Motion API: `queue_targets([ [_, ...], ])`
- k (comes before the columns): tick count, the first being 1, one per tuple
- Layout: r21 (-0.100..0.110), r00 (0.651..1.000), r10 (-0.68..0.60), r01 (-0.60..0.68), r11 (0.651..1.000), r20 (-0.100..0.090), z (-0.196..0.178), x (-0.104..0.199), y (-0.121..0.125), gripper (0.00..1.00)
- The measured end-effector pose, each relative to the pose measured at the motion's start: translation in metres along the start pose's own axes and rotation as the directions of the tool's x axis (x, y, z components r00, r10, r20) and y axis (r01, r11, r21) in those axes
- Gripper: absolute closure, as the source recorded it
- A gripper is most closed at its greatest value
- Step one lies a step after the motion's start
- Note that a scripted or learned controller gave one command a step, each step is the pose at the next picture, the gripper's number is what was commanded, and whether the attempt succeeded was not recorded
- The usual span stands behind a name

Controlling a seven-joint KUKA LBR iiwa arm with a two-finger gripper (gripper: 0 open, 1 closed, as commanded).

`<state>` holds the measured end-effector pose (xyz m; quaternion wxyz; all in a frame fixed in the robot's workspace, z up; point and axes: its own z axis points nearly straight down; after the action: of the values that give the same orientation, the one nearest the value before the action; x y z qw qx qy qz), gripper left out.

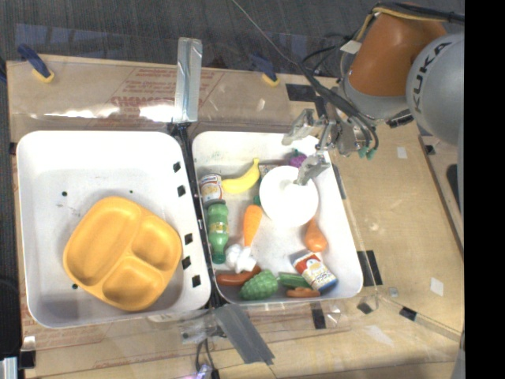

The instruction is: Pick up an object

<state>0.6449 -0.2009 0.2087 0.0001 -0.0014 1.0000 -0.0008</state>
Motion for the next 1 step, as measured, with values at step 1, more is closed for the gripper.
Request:
queue_targets([
  [1,-0.004,1.0,0.001,-0.001,1.0,-0.007,0.0883,-0.0108,0.0349,0.0],
])
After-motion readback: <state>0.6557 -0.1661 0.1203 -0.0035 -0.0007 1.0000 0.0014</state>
